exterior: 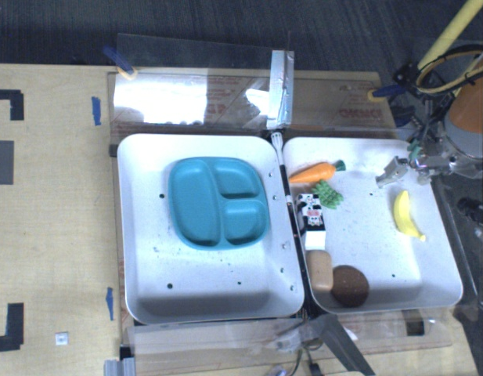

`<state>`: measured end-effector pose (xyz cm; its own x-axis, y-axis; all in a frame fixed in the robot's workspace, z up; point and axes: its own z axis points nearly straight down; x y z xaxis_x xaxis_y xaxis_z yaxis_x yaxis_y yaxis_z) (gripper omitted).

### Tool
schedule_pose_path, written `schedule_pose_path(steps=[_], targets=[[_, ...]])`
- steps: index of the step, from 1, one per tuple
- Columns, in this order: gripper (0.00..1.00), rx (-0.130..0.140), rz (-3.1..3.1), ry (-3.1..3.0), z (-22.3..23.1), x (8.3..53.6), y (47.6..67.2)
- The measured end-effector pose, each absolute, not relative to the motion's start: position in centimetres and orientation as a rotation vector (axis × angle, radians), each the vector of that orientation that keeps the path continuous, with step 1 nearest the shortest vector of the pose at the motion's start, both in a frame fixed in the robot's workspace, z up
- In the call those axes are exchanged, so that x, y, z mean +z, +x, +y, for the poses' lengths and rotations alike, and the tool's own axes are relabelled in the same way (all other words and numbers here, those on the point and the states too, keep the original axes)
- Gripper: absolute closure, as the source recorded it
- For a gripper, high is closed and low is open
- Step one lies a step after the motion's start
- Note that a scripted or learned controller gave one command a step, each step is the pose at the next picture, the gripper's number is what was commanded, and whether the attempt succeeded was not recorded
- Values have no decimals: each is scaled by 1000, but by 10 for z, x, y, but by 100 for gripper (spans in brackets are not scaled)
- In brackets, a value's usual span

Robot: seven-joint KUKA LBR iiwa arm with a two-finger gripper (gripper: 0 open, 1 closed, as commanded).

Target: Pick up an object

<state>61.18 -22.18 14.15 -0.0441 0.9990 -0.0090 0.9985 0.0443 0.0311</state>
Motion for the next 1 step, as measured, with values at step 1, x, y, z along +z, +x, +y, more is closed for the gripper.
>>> schedule_pose_path(steps=[1], targets=[[0, 31, 2233, 2161, -222, 141, 611]])
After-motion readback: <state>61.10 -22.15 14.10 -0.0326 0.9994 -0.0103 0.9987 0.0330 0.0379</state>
